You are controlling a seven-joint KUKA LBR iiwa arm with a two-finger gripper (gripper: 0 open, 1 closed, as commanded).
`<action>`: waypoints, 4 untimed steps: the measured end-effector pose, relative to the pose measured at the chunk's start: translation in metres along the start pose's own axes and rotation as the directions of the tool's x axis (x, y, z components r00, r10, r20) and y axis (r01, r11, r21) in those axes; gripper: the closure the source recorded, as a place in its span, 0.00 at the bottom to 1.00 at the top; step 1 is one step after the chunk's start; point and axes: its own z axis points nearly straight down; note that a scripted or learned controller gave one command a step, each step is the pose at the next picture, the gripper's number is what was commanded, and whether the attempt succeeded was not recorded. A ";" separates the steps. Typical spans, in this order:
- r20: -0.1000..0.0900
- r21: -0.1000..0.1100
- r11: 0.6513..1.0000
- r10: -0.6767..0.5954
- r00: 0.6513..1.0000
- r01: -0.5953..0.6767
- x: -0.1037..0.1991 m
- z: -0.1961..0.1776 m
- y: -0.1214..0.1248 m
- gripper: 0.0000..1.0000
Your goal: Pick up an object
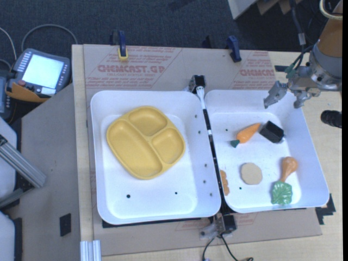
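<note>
1. Nearest the camera in the right-hand shallow white bin [304,197] lies a green leafy toy vegetable [281,193]. Just beyond it are a tan round flat disc [251,173] and an orange drumstick-shaped toy [288,167].
2. Further back lies the orange toy carrot [247,134], the likeliest thing to pick: smooth, tapered, with a small green tip. Its long axis runs on a slant, green end toward the camera and the bins' shared wall. A small black block [271,131] sits just beside its thick end.
3. Furthest back, the two-finger gripper [289,95] hovers over the bin's far rim with its fingers spread and nothing between them. The carrot lies toward the camera and to the left of it, so the coming move looks like a reach forward and down.
4. Across the shared wall, the left-hand white bin [109,200] holds a yellow three-compartment plastic plate [144,141].
</note>
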 end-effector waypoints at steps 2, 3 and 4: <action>0.001 -0.005 1.000 -0.002 1.000 0.002 0.002 0.057 0.005 0.00; 0.001 -0.006 1.000 -0.002 1.000 0.002 0.008 0.101 0.001 0.00; 0.008 -0.028 1.000 -0.001 1.000 0.002 0.005 0.132 0.006 0.00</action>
